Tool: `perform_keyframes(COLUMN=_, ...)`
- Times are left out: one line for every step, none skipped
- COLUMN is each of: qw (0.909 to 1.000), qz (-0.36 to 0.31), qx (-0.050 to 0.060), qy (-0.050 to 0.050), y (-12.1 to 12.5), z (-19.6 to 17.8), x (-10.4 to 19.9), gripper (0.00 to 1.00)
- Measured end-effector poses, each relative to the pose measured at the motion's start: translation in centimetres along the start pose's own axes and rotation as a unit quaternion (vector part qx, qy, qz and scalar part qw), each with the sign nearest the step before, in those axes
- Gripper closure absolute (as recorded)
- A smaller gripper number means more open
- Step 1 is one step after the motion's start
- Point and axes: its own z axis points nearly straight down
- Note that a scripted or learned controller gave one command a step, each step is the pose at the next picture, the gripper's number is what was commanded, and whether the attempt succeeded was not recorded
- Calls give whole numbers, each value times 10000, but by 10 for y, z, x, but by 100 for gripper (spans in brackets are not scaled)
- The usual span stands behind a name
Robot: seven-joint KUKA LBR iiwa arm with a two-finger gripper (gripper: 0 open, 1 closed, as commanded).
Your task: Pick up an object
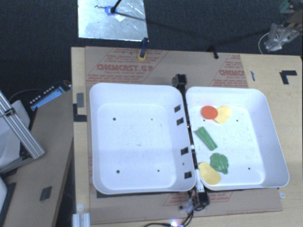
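The bench [78, 141] carries a brown cardboard sheet [128, 65] with red print, and on that sheet two white bins sit side by side, touching along their inner walls. The left bin [137, 93] lies toward the bench's left edge, the right bin [265, 126] toward its right edge. Beyond the bench's far edge a shiny metal sheet [112, 12] lies on the dark floor. The gripper [280, 36] hangs off the bench's far right corner, well apart from both bins; it is small and blurred there, so I cannot tell whether it is released or clenched, and nothing is seen in its grasp. All the loose things lie in the right bin, along its left side. A green stick [206, 138] lies slantwise near the middle of that side. A green bushy piece [219, 162] sits nearer the front wall, touching a yellow piece [209, 173] at the front left corner. Toward the far wall an orange disc [209, 112] touches a pale yellow piece [223, 114] on its right.
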Motion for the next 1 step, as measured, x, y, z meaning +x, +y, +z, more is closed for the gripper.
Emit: perform_keyframes(qw=10000, qz=-15, qx=-11, qy=3, y=-10, z=-35, x=1, gripper=100)
